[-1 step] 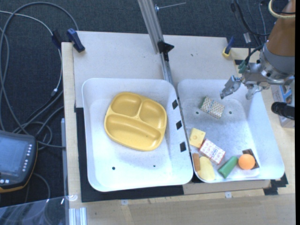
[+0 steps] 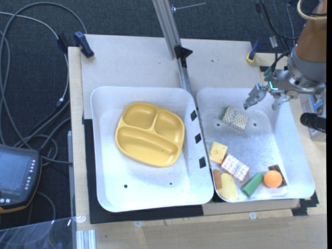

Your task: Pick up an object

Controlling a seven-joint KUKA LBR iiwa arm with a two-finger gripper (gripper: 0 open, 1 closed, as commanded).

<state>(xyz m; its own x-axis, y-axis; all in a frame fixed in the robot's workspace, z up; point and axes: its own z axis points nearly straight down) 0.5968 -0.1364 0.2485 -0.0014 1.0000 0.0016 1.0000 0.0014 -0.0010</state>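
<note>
Two shallow white bins sit side by side on a pale counter (image 2: pixel 129 56), seen from above at a slant. The left bin (image 2: pixel 104 185) holds a yellow divided plate (image 2: pixel 150 134), its long compartment running from ten o'clock to four o'clock.

The right bin (image 2: pixel 293 139) holds all the small things. A checkered block (image 2: pixel 234 119) lies alone in the upper half of this bin, its long axis running from ten o'clock to four o'clock — the nearest thing to the claw. The rest crowd the lower half, toward six o'clock: a yellow cheese wedge (image 2: pixel 218 152); just below it a red-and-white patterned block (image 2: pixel 234 167), lying long from ten to four o'clock; a pale yellow oblong piece (image 2: pixel 229 187) with an orange strip (image 2: pixel 218 179) against its nine o'clock side; a green cylinder (image 2: pixel 252 184) tilted from seven to one o'clock; and an orange ball (image 2: pixel 273 178) beside a small dark brown piece (image 2: pixel 276 168) at the five o'clock corner.

The grey arm (image 2: pixel 311 51) enters from three o'clock. Its claw (image 2: pixel 266 98) hangs over the upper edge of the right bin, at about one o'clock from the checkered block and apart from it. The two fingers are spread, with nothing between them.

A slanted metal rail (image 2: pixel 168 19) runs down from twelve o'clock to the gap between the bins. Cables (image 2: pixel 31 61) and a handheld control pad (image 2: pixel 15 178) lie at nine o'clock off the counter.
</note>
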